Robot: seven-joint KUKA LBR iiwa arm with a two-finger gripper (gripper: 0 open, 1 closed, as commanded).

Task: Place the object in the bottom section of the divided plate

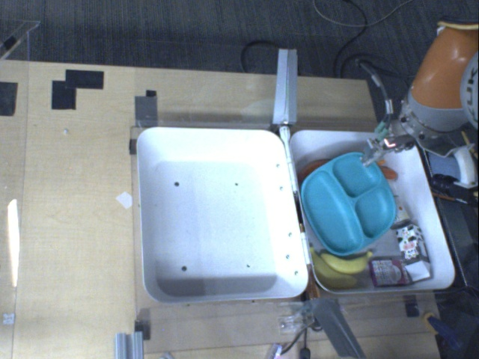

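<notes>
Hovering over the plate point(349, 211) rim, the gripper point(378, 147) hasn't grabbed anything I can see, grip state unclear, so next is picking the banana point(340, 268).

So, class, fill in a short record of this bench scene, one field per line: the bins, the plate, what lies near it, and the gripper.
left bin: white, shallow
right bin: white, holds all the items
divided plate: blue, three sections, tilted over other items
banana: yellow, at the plate's near edge, partly under it
orange item: peeks out behind the plate
small packets: near right corner
gripper: over the plate's far rim
</notes>
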